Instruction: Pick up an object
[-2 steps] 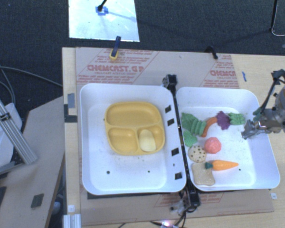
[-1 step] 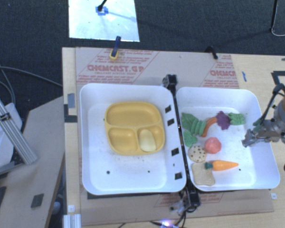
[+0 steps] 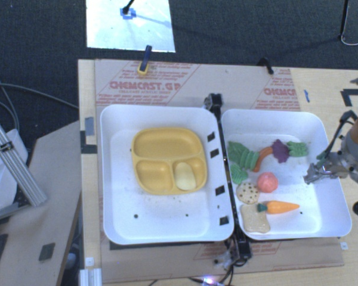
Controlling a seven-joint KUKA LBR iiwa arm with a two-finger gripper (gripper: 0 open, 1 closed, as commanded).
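1. End effector (image 3: 313,176) hovers over the right bin (image 3: 331,219), near its right wall; whether it is spread or pinching anything cannot be told.
2. Toy carrot (image 3: 277,207) lies left of the end effector, well apart.
3. Pink ball (image 3: 267,182) sits just above the carrot.
4. Yellow divided tray (image 3: 167,159) rests in the left bin (image 3: 116,219).

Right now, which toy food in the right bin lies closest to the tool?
The purple grape bunch with the green leaf, at the bin's far side. The pink ball and carrot lie farther from the tool.
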